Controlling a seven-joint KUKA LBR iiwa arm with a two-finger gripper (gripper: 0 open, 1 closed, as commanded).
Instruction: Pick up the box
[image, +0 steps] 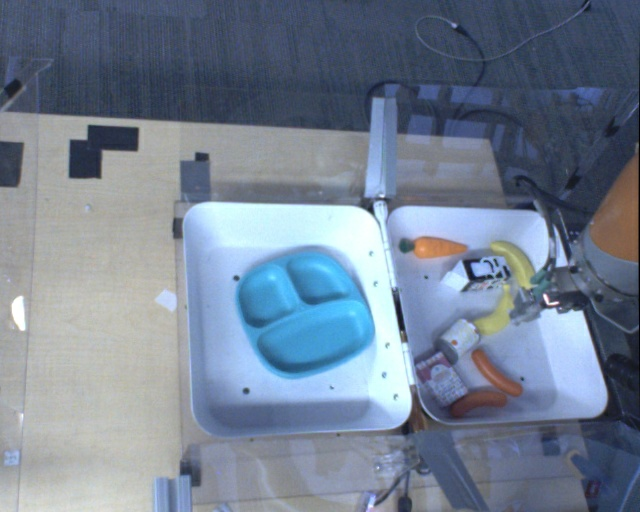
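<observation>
1. The box (487, 268), a small dark carton with a white label, lies in the upper middle of the right bin (585, 385), tilted, with its right end against the inner curve of the banana (510, 283).
2. The gripper (538, 297) hangs over the right side of the same bin, just right of and slightly below the box; the banana lies between the two. Nothing is visibly held, and whether the fingers are spread or closed cannot be told from this view.
3. The arm (612, 235) enters from the right edge, its orange band above the grey wrist, and cables trail over the bin's upper right corner.
4. The banana curves from beside the box down toward the middle of the bin, its lower end near a small grey-and-white cylinder (459, 339).
5. A carrot (434, 247), with its green top toward the divider, lies near the bin's upper left corner, up and left of the box and apart from it.
6. In the bin's lower part lie a red-and-white packet (440, 379), close to the left wall, and two sausages: one (497, 372) slants just right of the cylinder, the other (478, 402) lies along the lower wall.
7. The left bin (215, 300) holds a blue divided plate (305, 312) with three compartments, set near its centre and turned at a slant.
8. Both bins sit side by side on a light wooden bench (90, 330), joined along a metal rail (381, 150) that runs upward from their shared edge.
</observation>
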